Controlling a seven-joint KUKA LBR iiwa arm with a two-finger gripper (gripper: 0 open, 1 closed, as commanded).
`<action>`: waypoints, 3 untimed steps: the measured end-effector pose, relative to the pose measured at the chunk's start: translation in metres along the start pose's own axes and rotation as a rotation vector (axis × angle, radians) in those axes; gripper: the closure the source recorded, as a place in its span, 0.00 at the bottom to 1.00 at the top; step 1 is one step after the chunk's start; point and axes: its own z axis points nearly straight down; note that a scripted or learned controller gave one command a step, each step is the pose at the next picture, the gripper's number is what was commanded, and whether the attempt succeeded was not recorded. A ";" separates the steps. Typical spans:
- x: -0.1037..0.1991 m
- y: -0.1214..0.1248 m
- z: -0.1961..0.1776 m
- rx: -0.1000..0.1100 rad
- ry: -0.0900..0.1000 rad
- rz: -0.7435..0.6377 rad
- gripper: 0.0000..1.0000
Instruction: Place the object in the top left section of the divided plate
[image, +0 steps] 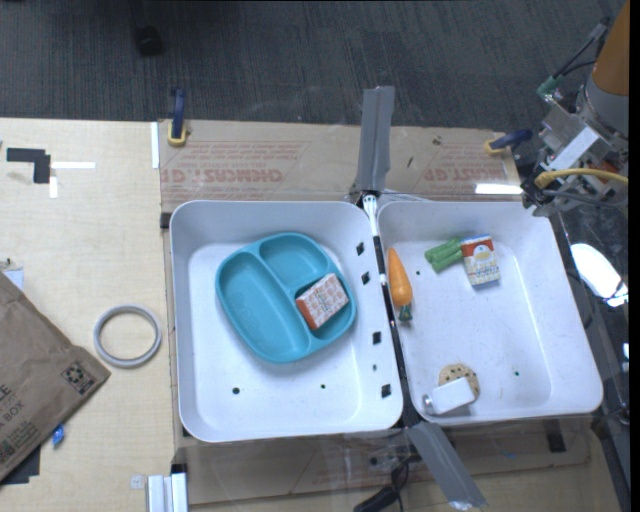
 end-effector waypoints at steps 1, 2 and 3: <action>-0.047 0.099 -0.002 -0.001 0.001 -0.485 1.00; -0.012 0.105 -0.048 -0.004 0.001 -0.855 1.00; -0.008 0.099 -0.098 -0.005 0.001 -1.155 1.00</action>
